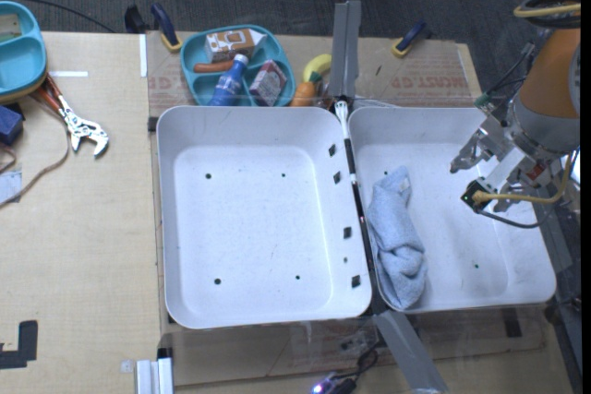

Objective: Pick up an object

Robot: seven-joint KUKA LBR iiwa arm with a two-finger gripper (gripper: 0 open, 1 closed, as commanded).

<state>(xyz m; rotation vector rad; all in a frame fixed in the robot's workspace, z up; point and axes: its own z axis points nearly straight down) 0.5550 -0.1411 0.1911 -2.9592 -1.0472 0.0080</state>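
Pick not started: pincer over right bin, cloth untouched.
Grey-blue cloth (397, 235) lies crumpled along the left wall of the right bin (517, 286), well apart from the pincer (480, 175), which hangs over the bin's right half with nothing between its tips; open or clenched, can't tell. Left bin (249, 129) holds nothing to pick. Reach, grasp and lift all remain.

A pale blue-grey cloth (398, 238) is lying left of the claw (473, 180) in a white bin (517, 281). Farther left, another white bin (175, 198) is showing small black dots. Beyond it, a teal tray (196, 55) is sitting on tan wood.
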